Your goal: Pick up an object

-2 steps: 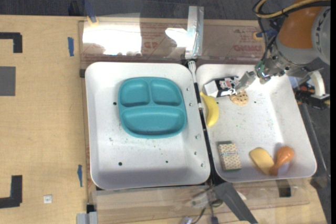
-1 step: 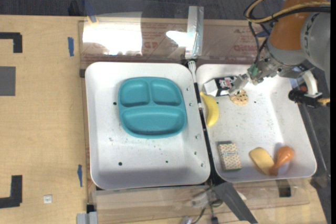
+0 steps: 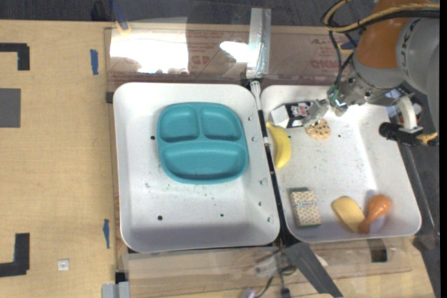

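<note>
The cookie [image 3: 318, 129], lying near the far edge of the right bin [image 3: 391, 171] just under the gripper [image 3: 327, 106], is judged light, stiff and crumbly, best pinched gently across its rim; the gripper's opening cannot be told.

A teal tray [image 3: 202, 142] in a white bin [image 3: 133, 171], a yellow banana [image 3: 281, 144], a speckled cookie [image 3: 319, 128].

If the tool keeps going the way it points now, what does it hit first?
The tool points toward the view's left and down into the right bin. First in that line looks like the small black and white packet, with the cookie just beside it. Depth is hard to judge from above.
</note>
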Robot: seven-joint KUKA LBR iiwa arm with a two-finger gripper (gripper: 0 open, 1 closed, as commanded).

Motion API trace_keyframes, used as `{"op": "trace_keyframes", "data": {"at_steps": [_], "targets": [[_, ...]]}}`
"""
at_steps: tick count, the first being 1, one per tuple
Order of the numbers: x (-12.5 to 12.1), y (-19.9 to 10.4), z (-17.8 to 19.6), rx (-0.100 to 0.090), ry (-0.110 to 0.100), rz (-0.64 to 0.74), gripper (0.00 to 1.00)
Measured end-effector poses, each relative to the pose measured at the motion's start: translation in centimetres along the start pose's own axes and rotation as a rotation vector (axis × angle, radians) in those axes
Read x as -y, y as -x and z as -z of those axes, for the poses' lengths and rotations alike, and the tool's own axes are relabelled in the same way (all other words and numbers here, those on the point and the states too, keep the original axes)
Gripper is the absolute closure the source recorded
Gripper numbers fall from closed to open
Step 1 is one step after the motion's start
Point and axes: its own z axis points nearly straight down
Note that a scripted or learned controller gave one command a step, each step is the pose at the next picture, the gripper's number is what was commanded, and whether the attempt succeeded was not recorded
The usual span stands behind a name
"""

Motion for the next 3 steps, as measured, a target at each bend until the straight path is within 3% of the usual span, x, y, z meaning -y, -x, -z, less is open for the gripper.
{"op": "trace_keyframes", "data": {"at_steps": [1, 2, 3], "targets": [[-0.9, -1.7, 1.5, 0.006, 0.015, 0.438, 0.0], [1.8, -0.8, -2.3, 0.005, 0.019, 0.109, 0.0], [1.8, -0.8, -2.3, 0.005, 0.019, 0.109, 0.0]]}}
